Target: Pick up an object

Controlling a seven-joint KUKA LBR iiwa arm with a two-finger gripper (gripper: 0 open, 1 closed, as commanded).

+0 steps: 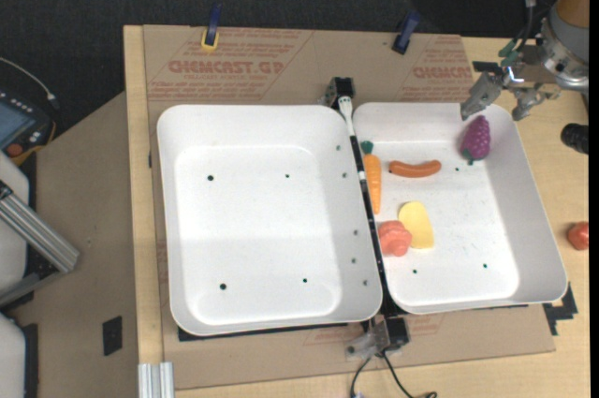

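The left bin sits toward the left edge of the tabletop, its white floor bare apart from a few dark dots. Touching it along the middle seam is the right bin, which holds all the toys. A carrot lies along that bin's left wall, running front to back. Just below it a red strawberry-like piece touches a yellow block near the bin's middle. A sausage lies crosswise toward the far side, near the carrot's top end. Further right, close to the far right corner of the bin, a purple grape bunch rests on the floor. The claw hangs just above it with its two fingers spread wide apart, nothing between them. An orange object lies on the tabletop beyond the right bin, at the right edge
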